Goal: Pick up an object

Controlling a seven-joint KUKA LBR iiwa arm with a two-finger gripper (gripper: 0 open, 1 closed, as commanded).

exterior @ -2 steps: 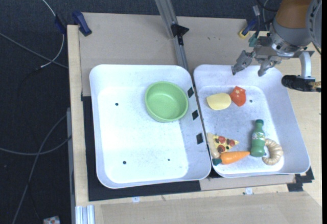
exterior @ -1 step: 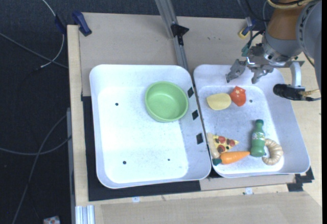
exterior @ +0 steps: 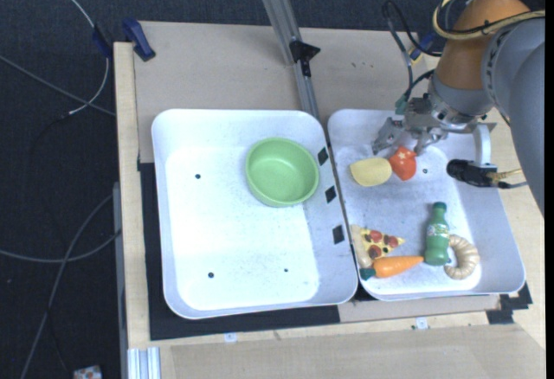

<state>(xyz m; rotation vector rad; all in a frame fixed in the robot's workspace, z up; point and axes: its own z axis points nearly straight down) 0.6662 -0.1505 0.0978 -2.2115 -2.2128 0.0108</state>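
Arm: the grey arm [exterior: 519, 66] comes in from the right edge of the view and bends down over the far part of the right bin [exterior: 495, 204].
Wrist: the orange band [exterior: 474, 40] sits above the wrist, which points down and a little left, into the bin.
Gripper: the gripper [exterior: 401, 146] hangs low over the bin's far-left area, close to its floor.
Grip state: this slanted view does not settle whether it is spread or closed, and nothing can be seen to be held.
Nearest thing: a red tomato [exterior: 403, 165] lies just on the near side of the gripper's tip; whether they touch cannot be told.
Beside the tomato: a pale yellow rounded piece [exterior: 370, 171] lies against the tomato's left side, near the bin's left wall.
Near end of right bin: a pizza slice [exterior: 376, 240] lies by the left wall, with a carrot [exterior: 396, 266] just in front of it, lying across the bin.
Near-right of right bin: a green bottle [exterior: 437, 234] lies lengthwise, its base beside a tan ring [exterior: 463, 258] and near the carrot's tip.
Left bin: the left bin [exterior: 186, 195] holds a green bowl [exterior: 281, 171], upright, in its far-right part, well apart from the gripper.
Bench: both bins rest side by side on the pale bench [exterior: 216, 66].
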